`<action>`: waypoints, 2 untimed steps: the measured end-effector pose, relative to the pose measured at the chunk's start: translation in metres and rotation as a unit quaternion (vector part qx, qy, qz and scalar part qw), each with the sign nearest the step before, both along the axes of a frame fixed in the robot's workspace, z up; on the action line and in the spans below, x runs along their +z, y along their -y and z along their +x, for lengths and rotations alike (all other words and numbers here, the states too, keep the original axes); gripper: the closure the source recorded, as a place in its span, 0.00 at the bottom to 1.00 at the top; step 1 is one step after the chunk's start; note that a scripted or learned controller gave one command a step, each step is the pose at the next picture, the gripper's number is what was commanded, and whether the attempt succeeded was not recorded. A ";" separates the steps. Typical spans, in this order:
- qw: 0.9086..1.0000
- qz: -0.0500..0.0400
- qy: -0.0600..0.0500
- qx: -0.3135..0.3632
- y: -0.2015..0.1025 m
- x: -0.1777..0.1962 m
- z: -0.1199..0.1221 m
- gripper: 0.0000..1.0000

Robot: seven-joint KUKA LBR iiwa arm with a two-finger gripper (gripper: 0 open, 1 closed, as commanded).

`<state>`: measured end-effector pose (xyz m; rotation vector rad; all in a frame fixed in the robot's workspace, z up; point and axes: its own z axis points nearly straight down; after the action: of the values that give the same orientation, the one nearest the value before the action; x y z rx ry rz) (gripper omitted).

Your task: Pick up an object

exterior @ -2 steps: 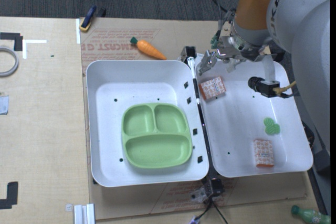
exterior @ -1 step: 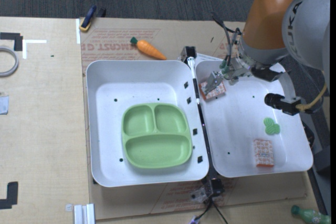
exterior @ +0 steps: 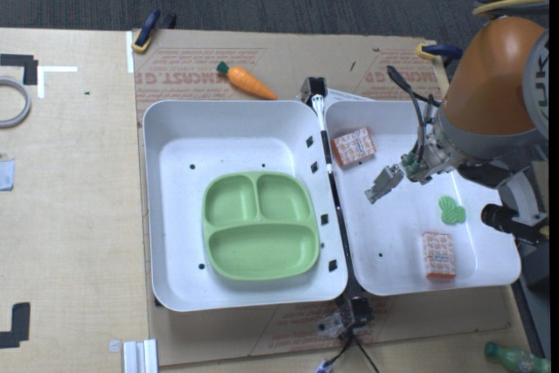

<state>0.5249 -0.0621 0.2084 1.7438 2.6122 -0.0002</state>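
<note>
In the right bin (exterior: 384, 262) lie a small red-and-white box (exterior: 354, 147) near the far left corner, a second similar box (exterior: 438, 255) near the front right, and a small green toy (exterior: 451, 210) between them toward the right. My gripper (exterior: 383, 184) hangs over the middle of this bin, pointing down and left, between the two boxes and touching neither. Nothing shows in its grasp. The orange band of the arm (exterior: 498, 74) covers the bin's far right corner.
The left bin (exterior: 166, 188) holds a green divided plate (exterior: 260, 225). An orange toy carrot (exterior: 247, 80) lies on the cardboard behind the bins. A blue clamp (exterior: 147, 29) sits at the cardboard's far left corner. A green bottle (exterior: 515, 355) lies at the lower right.
</note>
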 end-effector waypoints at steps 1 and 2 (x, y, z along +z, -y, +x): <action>0.999 0.000 0.000 -0.038 0.070 0.020 -0.047 0.00; 0.996 0.000 0.000 0.087 0.090 -0.116 -0.047 0.00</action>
<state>0.4779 -0.1525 0.0922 1.5112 2.7536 0.0008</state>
